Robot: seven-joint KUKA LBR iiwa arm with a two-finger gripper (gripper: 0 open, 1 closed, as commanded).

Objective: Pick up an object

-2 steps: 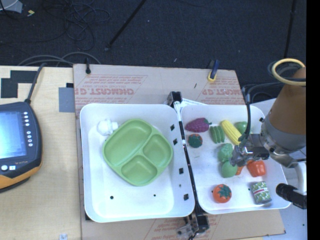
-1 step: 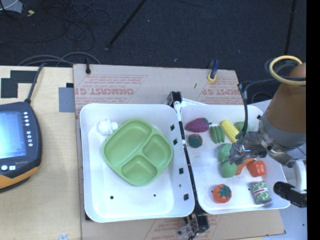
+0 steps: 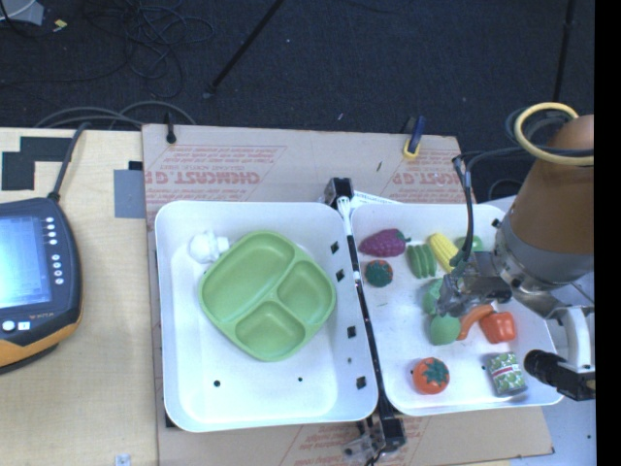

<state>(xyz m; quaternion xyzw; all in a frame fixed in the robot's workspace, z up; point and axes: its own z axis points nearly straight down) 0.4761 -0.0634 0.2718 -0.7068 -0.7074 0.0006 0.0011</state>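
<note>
The cardboard (image 3: 291,168) under the bins carries red print, seemingly upside down — not legible; the claw (image 3: 454,294) hangs among toy foods (image 3: 446,330) — grip state unclear.

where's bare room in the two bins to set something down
Left bin: bare strip along the near edge below the green divided plate. Right bin: bare floor between the purple toy and tomato. Crowded around the pincer.

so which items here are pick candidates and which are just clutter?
Pick candidates, right bin: purple toy, corn, green vegetable, tomato, orange pepper, small can; claw is over them.

Clutter: green divided plate, white ball, handheld pendant.
</note>
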